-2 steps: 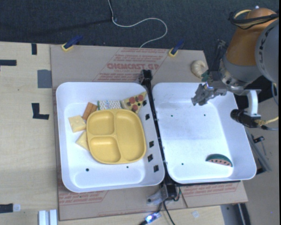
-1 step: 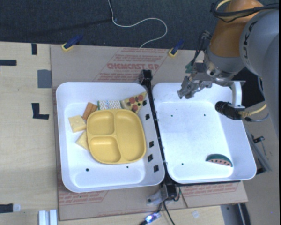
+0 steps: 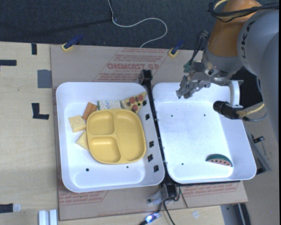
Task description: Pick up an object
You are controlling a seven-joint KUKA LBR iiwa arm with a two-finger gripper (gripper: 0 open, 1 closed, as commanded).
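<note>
A yellow divided plate [image 3: 116,136] lies in the left bin [image 3: 70,172]. Small food toys poke out around it: crackers [image 3: 77,123] at its left and a pizza slice [image 3: 134,100] at its top right. A watermelon slice [image 3: 218,161] rests alone near the front right corner of the right bin [image 3: 192,130]. My gripper [image 3: 185,92] hovers over the right bin's back left area, far from the watermelon slice, with nothing seen between its fingers.
The grey arm with its orange band [image 3: 229,27] comes in from the upper right. Both bins sit on a cardboard sheet [image 3: 126,64] on the bench. A white cable [image 3: 140,25] loops on the dark floor behind.
</note>
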